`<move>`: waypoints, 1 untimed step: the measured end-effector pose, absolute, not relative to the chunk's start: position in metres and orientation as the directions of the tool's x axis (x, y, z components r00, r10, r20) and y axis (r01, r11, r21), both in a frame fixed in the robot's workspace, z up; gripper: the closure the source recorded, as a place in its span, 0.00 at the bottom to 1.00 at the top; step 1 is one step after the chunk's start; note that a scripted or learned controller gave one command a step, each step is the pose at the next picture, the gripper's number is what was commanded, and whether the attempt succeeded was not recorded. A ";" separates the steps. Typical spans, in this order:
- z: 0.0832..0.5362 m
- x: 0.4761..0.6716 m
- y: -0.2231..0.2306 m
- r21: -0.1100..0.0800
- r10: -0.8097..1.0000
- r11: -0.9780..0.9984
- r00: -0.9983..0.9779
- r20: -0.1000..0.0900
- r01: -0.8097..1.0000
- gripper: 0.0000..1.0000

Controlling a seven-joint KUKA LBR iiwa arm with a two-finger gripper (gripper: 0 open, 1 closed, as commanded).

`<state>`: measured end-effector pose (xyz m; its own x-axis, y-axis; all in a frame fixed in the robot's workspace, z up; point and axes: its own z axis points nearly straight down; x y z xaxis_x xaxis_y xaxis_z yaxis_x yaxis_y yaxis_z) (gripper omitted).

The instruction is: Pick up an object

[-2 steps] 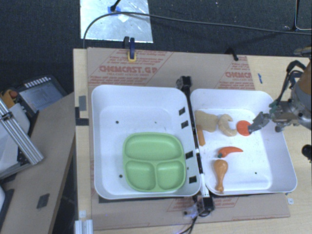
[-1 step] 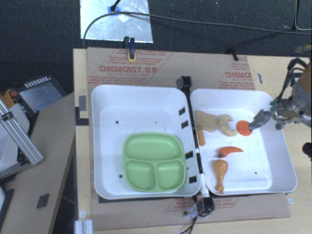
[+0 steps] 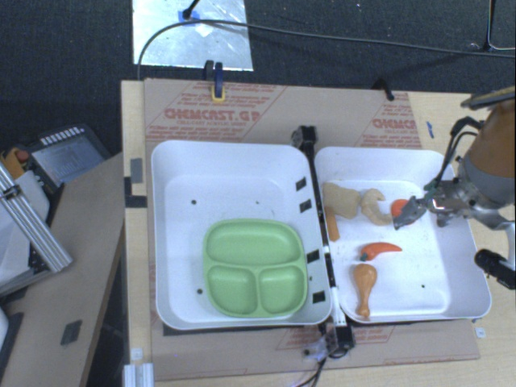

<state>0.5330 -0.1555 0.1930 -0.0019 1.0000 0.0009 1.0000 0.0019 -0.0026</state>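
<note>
The right bin (image 3: 459, 297) holds several toy foods. A beige bread-like piece (image 3: 342, 200) and a curved cream piece (image 3: 373, 205) lie at its upper left. A small orange-red piece (image 3: 398, 207) sits just right of them. A red chili pepper (image 3: 380, 250) lies mid-bin, and a tan drumstick (image 3: 364, 285) near the front. An orange stick (image 3: 331, 223) lies along the left wall. My gripper (image 3: 410, 213) hangs low over the bin, right beside the orange-red piece; whether it touches the piece is unclear.
The left bin (image 3: 181, 176) holds a green divided plate (image 3: 255, 266). A black clip divider (image 3: 307, 139) joins the bins. The grey arm (image 3: 488, 172) enters over the right bin's right wall. A cable (image 3: 339, 39) runs across the back.
</note>
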 end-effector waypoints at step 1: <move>0.148 0.525 -0.153 -0.002 1.000 0.001 -0.001 0.001 1.000 0.00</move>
